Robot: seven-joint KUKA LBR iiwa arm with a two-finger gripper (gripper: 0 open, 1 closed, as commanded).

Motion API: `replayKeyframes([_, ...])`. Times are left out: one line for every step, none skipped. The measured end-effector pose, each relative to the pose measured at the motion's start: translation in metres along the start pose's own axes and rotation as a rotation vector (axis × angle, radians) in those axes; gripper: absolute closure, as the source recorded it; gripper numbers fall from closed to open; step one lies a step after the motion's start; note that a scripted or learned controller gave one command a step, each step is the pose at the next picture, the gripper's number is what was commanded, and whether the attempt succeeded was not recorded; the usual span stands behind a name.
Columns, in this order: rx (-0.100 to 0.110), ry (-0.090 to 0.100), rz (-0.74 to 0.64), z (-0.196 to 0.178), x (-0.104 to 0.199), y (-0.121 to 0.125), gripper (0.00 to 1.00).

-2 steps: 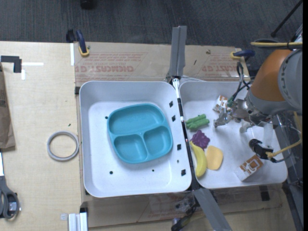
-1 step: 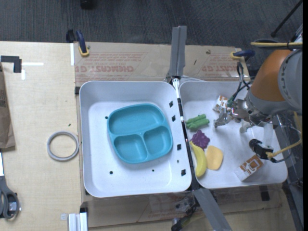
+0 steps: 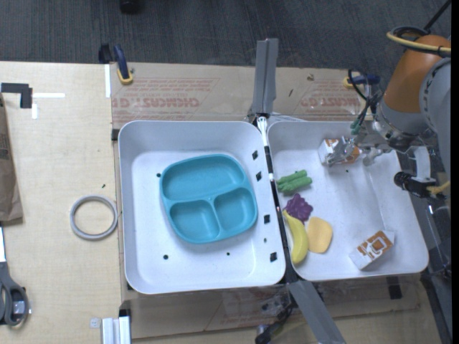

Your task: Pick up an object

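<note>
Overhead, from the fixed camera: saw two white bins side by side on brown cardboard, a left bin and a right bin. Found a teal divided plate lying flat at the middle of the left bin.

Found the gripper low over the right bin, toward 12 o'clock of its floor, on the arm coming in from 3 o'clock. Could not tell whether clenched or released, being too small and cluttered there. Spotted a small white-and-orange packet at the gripper's 9 o'clock, touching or just beside it; could not tell whether grasped.

Noted the rest of the right bin:
- a green piece at 9 o'clock, near the left wall
- a purple cluster just at the green piece's 6 o'clock
- a banana at 7 o'clock, against the same wall
- a yellow-orange piece touching the banana at its 3 o'clock
- a white-and-orange carton at 5 o'clock, apart from the others

Outside the bins, noted a tape ring on the bench at the left bin's 9 o'clock, and scissors further off toward 8 o'clock.
</note>
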State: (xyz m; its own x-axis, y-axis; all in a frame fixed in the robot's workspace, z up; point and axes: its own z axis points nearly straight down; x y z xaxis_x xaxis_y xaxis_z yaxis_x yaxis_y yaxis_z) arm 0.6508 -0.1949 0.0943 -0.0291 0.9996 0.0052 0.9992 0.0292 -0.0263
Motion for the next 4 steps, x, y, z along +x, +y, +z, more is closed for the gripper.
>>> replayKeyframes([-0.028,-0.014,-0.377,-0.0738,-0.0279,0.0061,0.00])
replayKeyframes([-0.028,-0.014,-0.377,-0.0737,-0.0278,0.0061,0.00])
replayKeyframes([-0.028,-0.014,-0.377,-0.0737,-0.0277,0.0061,0.00])
replayKeyframes([-0.028,-0.014,-0.377,-0.0737,-0.0277,0.0061,0.00])
